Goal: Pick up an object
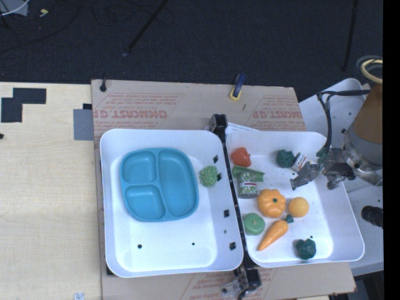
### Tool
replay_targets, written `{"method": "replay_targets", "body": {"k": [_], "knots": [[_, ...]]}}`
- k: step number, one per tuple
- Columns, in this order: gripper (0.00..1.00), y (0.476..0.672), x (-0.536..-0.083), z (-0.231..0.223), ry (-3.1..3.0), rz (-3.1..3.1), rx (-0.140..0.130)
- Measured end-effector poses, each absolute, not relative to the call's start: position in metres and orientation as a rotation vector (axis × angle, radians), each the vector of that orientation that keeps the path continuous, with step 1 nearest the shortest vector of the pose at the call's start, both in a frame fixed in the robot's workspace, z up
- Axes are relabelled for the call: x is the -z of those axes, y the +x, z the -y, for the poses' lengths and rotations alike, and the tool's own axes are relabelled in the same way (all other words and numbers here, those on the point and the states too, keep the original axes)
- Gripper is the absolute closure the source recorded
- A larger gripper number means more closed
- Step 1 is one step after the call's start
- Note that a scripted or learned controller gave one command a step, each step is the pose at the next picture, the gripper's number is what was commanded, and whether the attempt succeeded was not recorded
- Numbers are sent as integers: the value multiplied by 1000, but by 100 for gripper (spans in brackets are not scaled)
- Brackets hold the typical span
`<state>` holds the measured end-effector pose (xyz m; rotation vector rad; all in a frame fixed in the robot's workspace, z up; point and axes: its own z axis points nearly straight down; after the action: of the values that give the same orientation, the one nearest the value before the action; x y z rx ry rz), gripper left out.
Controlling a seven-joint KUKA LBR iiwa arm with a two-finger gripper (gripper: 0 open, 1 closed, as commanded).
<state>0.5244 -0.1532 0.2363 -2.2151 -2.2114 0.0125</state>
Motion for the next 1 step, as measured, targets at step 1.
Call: {"method": "replay_targets", "body": {"k": [1], "knots": [[0,527,-243,154,-2221,2221,-1]]}}
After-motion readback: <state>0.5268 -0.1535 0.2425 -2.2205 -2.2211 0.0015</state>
